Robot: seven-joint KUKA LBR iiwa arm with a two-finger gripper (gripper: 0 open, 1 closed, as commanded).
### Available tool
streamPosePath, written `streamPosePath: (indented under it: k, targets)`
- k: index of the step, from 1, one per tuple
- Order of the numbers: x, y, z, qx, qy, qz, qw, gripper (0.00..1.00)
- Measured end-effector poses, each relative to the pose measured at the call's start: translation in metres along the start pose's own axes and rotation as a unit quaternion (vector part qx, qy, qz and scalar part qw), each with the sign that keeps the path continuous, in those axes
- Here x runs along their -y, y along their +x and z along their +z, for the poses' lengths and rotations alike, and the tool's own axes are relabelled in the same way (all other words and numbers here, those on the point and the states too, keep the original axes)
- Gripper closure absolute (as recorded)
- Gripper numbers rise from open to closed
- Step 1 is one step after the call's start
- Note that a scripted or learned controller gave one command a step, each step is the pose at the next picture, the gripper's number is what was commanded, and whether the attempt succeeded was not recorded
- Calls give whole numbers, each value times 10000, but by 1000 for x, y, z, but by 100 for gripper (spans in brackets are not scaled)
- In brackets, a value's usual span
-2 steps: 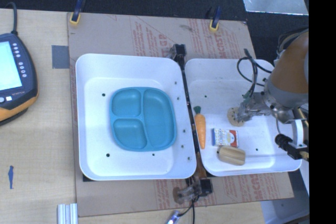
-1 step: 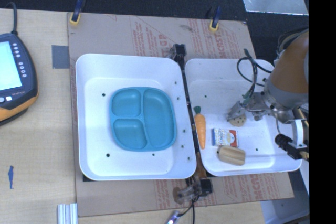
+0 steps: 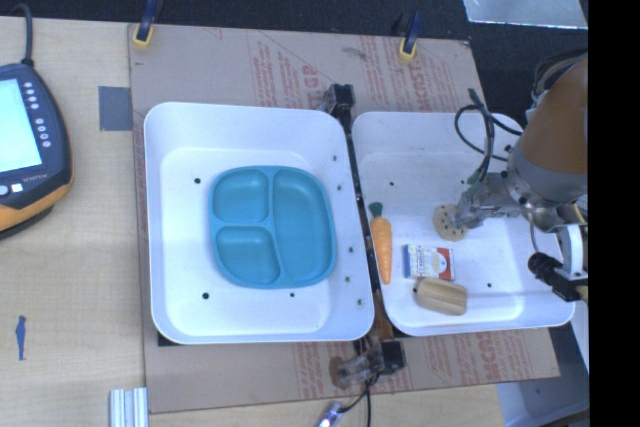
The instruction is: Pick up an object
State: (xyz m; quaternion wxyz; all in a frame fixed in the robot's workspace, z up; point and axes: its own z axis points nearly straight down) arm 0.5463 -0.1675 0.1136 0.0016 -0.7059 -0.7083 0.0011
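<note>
The right bin (image 3: 420,130) holds a toy carrot (image 3: 381,247) along its left wall, a small red, white and blue packet (image 3: 429,262), a tan wooden block (image 3: 441,296) near the front wall, and a tan round cookie-like disc (image 3: 450,223). My gripper (image 3: 472,214) is low in this bin, right beside the disc on its right, with its tips at the disc's edge. The arm's grey and orange body covers the bin's right side.
In the left bin (image 3: 170,145) lies a blue divided plate (image 3: 272,226). A teach pendant (image 3: 25,145) rests on the bench at far left. Clamps (image 3: 146,23) hold the cardboard at the back. A cable loops above the wrist (image 3: 475,130).
</note>
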Motion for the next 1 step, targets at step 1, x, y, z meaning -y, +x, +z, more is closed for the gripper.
streamPosePath:
  k: [1]
  targets:
    - [0, 0, 0, 1, 1, -2, 10000, 0]
